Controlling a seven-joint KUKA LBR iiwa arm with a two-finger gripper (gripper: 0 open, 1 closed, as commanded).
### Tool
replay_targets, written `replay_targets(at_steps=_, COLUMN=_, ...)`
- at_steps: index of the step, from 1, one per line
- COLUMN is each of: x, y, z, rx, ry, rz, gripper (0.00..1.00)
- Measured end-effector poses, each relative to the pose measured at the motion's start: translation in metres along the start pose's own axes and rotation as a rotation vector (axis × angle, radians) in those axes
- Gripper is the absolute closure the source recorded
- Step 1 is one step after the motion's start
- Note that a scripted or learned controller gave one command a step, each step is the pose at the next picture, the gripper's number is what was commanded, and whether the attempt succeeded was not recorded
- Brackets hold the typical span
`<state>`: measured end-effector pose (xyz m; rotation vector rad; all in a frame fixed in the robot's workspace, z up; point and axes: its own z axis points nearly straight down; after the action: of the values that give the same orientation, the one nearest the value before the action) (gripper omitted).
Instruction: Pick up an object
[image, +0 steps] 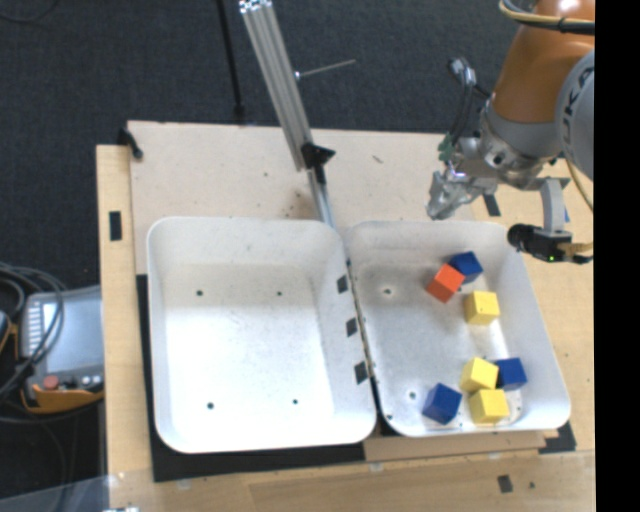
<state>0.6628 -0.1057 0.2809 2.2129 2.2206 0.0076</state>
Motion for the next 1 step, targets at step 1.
replay_targets(at_steps=1, x=0.0496, y=-0.0244, z=0.0161, rx=0.009, ry=0.001, rz=-0.002, gripper=1.00)
